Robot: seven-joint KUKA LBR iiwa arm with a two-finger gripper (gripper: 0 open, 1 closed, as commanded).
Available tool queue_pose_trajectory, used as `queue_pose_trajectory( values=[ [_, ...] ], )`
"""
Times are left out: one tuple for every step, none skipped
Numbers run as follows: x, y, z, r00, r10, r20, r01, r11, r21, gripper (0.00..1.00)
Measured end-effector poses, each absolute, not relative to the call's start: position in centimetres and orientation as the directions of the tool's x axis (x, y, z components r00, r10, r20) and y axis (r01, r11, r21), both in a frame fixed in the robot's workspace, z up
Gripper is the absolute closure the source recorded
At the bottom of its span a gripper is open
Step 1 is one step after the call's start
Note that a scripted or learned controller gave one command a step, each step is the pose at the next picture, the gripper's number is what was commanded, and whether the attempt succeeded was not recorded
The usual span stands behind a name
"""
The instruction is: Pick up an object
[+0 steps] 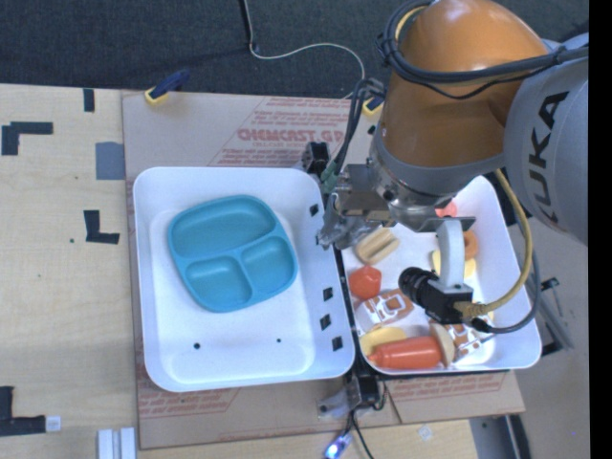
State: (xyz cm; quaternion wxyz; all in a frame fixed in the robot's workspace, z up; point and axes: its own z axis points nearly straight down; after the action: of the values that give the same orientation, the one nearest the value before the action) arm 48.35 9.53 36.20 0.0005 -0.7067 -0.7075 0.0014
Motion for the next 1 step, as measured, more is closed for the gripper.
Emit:
queue_pose_trajectory(
  values=[
    [48.41,9.7,54.43,-0.003,1.0,0.004,1.0,0.003,0.018,1.0]
  ],
)
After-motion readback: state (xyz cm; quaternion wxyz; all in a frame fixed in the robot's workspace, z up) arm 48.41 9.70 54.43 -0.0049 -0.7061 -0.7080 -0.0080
